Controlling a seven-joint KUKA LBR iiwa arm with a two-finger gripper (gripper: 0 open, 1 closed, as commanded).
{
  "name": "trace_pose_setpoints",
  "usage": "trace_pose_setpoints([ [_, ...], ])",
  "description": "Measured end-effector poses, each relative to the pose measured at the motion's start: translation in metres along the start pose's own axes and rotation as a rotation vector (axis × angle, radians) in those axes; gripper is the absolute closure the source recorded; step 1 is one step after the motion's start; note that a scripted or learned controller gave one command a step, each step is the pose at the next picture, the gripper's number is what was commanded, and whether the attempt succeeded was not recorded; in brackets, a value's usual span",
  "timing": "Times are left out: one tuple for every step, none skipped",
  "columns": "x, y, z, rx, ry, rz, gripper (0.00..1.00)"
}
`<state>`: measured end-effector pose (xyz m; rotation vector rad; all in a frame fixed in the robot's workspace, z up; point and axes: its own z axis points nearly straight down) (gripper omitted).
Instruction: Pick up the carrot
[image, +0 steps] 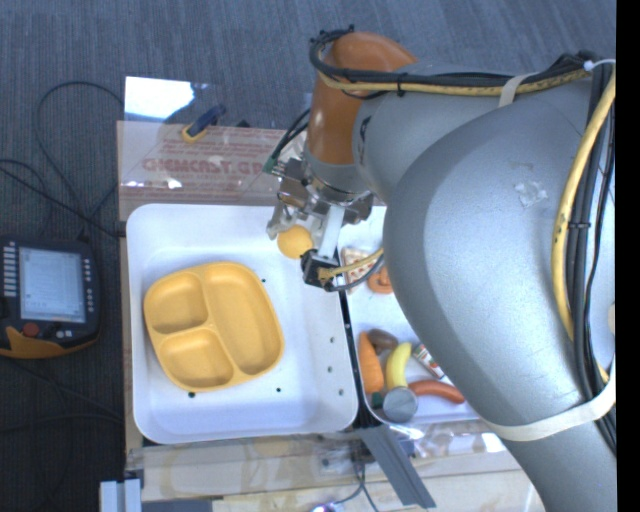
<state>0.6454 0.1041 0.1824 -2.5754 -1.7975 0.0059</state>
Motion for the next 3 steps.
trace_pose_setpoints([
  [0.063, -0.042, -0.013, -0.001, -0.001, 0.356, 1.0],
  [0.009, -0.088, -0.06, -0.002, 0.003, 0.393, 1.0],
  [-0.043, -0.03, -0.16, -0.009, 0.004, 0.287, 1.0],
])
